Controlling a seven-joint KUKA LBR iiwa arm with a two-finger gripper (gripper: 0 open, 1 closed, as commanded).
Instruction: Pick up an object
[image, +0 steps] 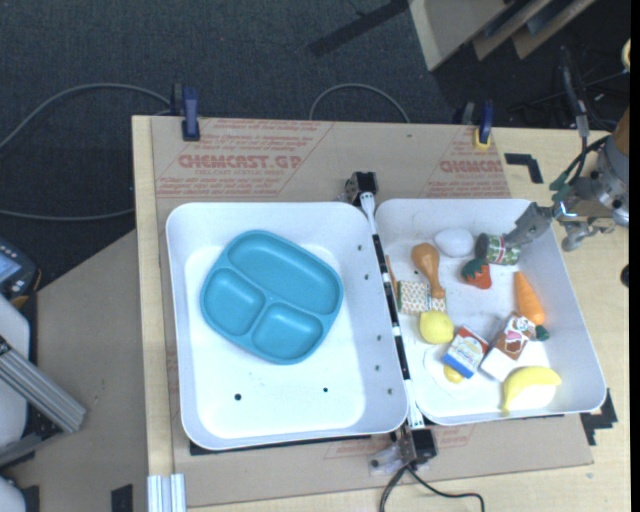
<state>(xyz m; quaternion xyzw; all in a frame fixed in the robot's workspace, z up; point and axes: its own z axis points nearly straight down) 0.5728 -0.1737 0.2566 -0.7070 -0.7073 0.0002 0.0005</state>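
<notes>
Reaching in from the right, the grey two-finger gripper (500, 249) hangs low in the right white bin (575, 300) — whether it grips anything I cannot tell. Just beside it lies a red-and-green toy strawberry (476, 272). Nearby: orange carrot (529, 297), yellow banana (530, 380), yellow lemon (436, 327). Left white bin (190, 300) holds a blue divided plate (270, 295).

The arm (605, 190) is cut off by the frame's edge at 3 o'clock, so little beyond its wrist shows. Its gripper (505, 247) overlaps a small red and green toy (477, 272), and the tips are too blurred to read. The print on the small cartons (465, 352) toward 5 o'clock is too small to make out.
</notes>
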